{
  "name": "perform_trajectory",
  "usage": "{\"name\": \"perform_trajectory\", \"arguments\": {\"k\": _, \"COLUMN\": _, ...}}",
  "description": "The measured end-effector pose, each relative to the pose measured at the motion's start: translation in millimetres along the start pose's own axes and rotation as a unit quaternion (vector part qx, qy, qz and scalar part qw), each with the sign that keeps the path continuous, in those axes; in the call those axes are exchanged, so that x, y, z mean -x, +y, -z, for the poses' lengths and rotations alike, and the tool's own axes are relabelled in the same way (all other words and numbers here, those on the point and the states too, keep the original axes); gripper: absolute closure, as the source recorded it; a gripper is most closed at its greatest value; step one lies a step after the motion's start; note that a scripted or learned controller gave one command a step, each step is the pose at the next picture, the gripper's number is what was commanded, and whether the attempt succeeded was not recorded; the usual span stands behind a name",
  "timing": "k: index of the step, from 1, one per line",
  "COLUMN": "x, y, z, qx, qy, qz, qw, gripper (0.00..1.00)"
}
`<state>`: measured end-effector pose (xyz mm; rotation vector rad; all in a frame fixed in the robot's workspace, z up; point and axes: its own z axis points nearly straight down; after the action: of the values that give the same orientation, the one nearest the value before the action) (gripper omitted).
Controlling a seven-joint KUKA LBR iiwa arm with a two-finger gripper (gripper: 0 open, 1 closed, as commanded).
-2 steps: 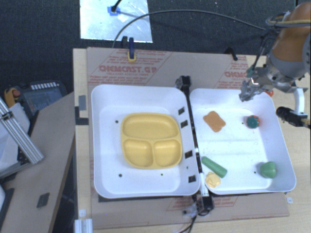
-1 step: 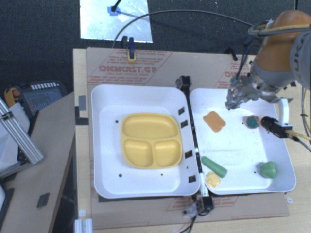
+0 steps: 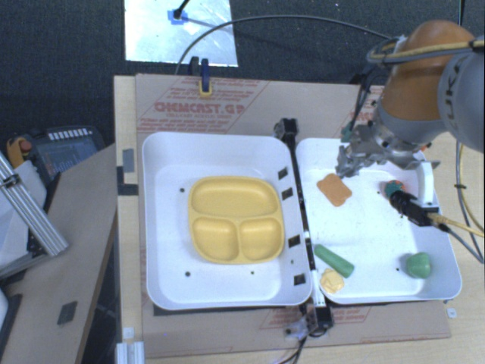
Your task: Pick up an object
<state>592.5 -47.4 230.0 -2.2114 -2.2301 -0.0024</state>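
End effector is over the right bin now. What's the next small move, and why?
Probably ease the end effector down and slightly toward the camera onto the orange piece. It lies flat just below the end effector, apart from the green cylinder and green ball.

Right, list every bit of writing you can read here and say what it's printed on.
"CHEMCAST G3", or close to it; the last characters are unclear: red print on the cardboard sheet behind the white bins.
More red print on the cardboard's front edge: too cut off to read.
Keypad device at the left: markings too small to read.
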Motion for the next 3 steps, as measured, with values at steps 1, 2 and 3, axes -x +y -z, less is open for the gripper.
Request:
{"name": "perform_trajectory", "arguments": {"k": 1, "x": -51.0, "y": -30.0, "z": 6.2, "qx": -0.001, "qy": 0.000, "qz": 0.000, "qw": 1.0000, "gripper": 1.00}}
{"name": "perform_trajectory", "arguments": {"k": 2, "x": -103.5, "y": -47.8, "z": 8.7, "qx": 0.000, "qy": 0.000, "qz": 0.000, "qw": 1.0000, "gripper": 1.00}}
{"name": "perform_trajectory", "arguments": {"k": 3, "x": -153.8, "y": -73.7, "z": -9.3, "qx": -0.001, "qy": 0.000, "qz": 0.000, "qw": 1.0000, "gripper": 1.00}}
